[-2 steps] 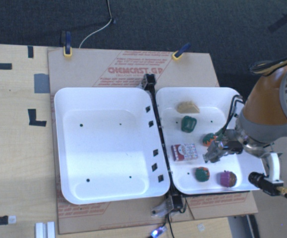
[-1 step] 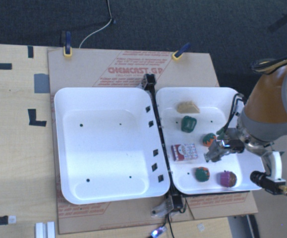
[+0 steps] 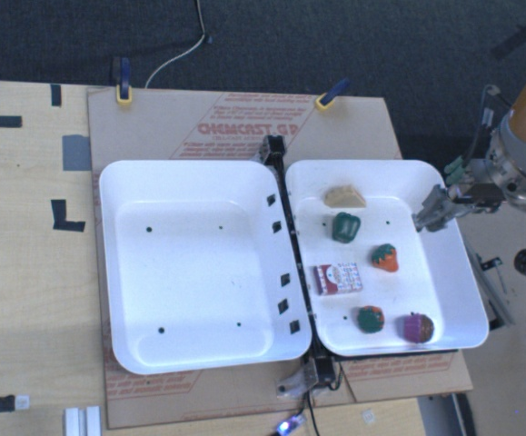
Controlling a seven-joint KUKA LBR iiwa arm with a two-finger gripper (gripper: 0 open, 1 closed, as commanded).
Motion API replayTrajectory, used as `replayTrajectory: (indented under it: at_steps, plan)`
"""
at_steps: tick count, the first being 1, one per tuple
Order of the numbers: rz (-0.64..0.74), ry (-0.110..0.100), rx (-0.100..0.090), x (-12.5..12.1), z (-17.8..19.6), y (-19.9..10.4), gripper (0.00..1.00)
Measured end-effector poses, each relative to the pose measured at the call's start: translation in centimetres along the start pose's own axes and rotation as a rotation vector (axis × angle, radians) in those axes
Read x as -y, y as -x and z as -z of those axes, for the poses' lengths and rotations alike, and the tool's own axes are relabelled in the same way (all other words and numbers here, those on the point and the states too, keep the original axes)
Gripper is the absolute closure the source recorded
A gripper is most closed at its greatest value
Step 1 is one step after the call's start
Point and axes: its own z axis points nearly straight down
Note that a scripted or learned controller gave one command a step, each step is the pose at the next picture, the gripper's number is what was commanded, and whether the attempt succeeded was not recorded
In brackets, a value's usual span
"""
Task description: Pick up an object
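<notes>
Six small objects lie in the right bin (image 3: 444, 271): a tan piece (image 3: 344, 196), a green cup (image 3: 345, 227), a strawberry (image 3: 385, 257), a red-and-white box (image 3: 337, 279), a green-and-red item (image 3: 370, 319) and a purple item (image 3: 416, 327). The gripper (image 3: 429, 216) hovers over the bin's upper right rim, holding nothing; whether it is open or closed cannot be told. The left bin (image 3: 190, 271) sits beside it.

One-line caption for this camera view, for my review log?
End effector at the right bin's right rim; inside lie a tan piece, a green cup, a small carton and three small toys.
</notes>
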Motion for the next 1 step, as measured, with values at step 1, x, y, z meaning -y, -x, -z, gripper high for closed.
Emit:
replayTrajectory:
  at_steps: [1]
  plan:
    - [0.008,-0.015,-0.005,0.06,2.72,-10.81,1.0]
